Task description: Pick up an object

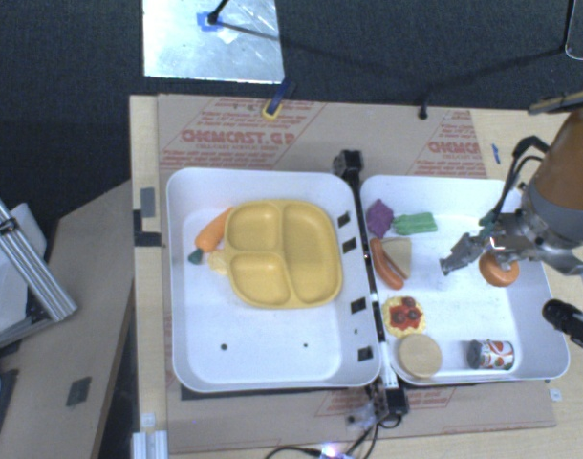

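**Two white bins on a board-covered bench**

The bench (100, 256) is pale wood, and most of its top is covered by a brown board (244, 132) printed with red lettering. On that board sit two shallow white bins side by side, their inner walls touching along a line of black clips (354, 247). The left bin (263, 361) lies toward the bench's middle; the right bin (540, 352) reaches close to the board's right edge. A small yellow and blue piece (275, 106) rests on the board's far edge, just behind the left bin. A small dark grey tab (78, 391) lies on the bare wood at the near left.
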Action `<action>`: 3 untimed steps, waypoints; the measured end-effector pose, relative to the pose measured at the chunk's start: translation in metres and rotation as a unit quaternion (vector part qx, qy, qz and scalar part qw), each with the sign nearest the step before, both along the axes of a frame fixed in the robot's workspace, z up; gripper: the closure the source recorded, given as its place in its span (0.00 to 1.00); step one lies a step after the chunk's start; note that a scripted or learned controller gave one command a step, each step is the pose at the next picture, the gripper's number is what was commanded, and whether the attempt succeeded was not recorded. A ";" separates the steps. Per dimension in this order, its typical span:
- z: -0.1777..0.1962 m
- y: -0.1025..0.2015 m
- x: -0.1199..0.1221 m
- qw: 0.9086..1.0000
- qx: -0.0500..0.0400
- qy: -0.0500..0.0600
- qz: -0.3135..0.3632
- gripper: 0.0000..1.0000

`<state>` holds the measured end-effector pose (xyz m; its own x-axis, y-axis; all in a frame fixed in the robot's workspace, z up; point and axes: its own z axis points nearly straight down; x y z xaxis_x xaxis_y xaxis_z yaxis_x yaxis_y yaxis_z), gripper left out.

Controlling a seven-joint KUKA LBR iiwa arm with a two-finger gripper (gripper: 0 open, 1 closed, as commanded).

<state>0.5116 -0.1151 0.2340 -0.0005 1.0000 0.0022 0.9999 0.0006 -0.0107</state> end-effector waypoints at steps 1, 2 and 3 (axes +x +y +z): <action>0.006 0.000 0.002 1.000 -0.001 -0.006 0.001 0.00; -0.052 0.009 0.005 1.000 0.000 -0.003 0.001 0.00; -0.106 0.018 -0.001 1.000 0.000 -0.004 0.000 0.00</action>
<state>0.5105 -0.0972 0.1281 -0.0015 1.0000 0.0018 1.0000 0.0015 -0.0034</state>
